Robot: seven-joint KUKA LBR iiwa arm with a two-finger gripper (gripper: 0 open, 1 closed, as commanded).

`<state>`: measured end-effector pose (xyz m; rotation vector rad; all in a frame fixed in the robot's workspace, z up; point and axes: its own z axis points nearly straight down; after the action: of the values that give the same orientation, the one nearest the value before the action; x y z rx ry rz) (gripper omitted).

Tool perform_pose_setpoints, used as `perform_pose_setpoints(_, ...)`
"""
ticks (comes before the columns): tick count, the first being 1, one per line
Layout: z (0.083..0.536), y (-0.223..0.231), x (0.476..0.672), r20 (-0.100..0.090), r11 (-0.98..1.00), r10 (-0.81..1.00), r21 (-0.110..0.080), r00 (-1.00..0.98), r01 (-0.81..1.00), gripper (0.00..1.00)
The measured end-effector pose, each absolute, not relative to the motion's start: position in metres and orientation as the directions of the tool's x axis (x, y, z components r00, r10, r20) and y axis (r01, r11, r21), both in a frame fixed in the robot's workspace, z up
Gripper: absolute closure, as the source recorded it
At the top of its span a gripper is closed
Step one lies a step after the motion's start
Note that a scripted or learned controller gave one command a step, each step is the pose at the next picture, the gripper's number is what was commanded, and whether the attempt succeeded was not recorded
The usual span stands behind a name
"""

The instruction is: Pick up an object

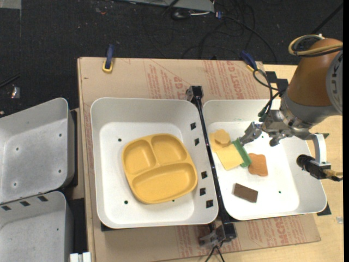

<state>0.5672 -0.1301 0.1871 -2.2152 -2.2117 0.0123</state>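
The right bin [305, 201] holds several small food pieces. A pale yellow square slice [228, 157] lies by the bin's left wall, with a small yellow round piece [221, 138] just above it. A green strip [242, 153] lies along the slice's right edge, and an orange lump [258, 165] sits to the right of the strip. Toward the front lies a brown block [245, 192]. My gripper [262, 137] hovers above the bin's back middle, just up and right of the green strip. It is open, with nothing between its fingers.
The left bin [103, 146] holds a yellow divided plate [160, 168]. A black divider [204, 141] runs between the bins. A black fitting [311, 165] sticks in over the right bin's right rim. Grey metal trays [32, 146] lie left of the bench.
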Motion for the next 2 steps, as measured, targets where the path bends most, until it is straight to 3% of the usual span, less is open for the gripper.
perform_pose_setpoints(1,0.194,-0.130,0.570,0.000,0.001,1.000,-0.001,-0.001,1.000,0.00)
perform_pose_setpoints(2,0.134,-0.136,0.576,0.000,-0.002,1.000,-0.004,0.002,1.000,0.00)
